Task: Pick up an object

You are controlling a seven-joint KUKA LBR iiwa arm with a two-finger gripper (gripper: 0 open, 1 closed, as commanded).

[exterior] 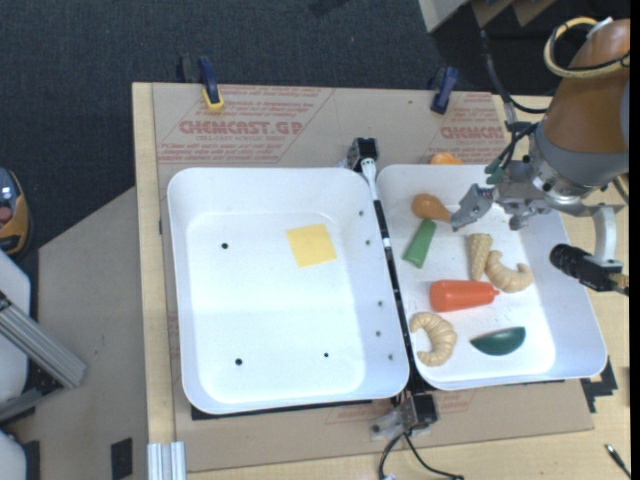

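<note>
Toy foods crowd the right bin (pixel 585 353), among them an orange carrot (pixel 462 294), a green pod (pixel 420 243) and a beige croissant (pixel 434 336), loose for picking. Above the bin's far end, the gripper (pixel 497 208) hangs with fingers spread, holding nothing. A yellow square (pixel 311 245) lies alone in the left bin (pixel 200 368).

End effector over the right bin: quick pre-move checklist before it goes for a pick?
1. End effector holding nothing: ok, fingers spread, nothing between them.
2. Position over the right white plastic bin: ok, above its upper part.
3. Nearest targets: ok, small orange pear-shaped toy and beige ridged pastry-like piece lie close by.
4. Target separation: not ok, the beige piece touches a curled beige croissant-shaped toy.
5. Height above items: cannot tell from one slanted view.
6. Flat yellow square in the left white bin: ok, apart from everything else.
</note>
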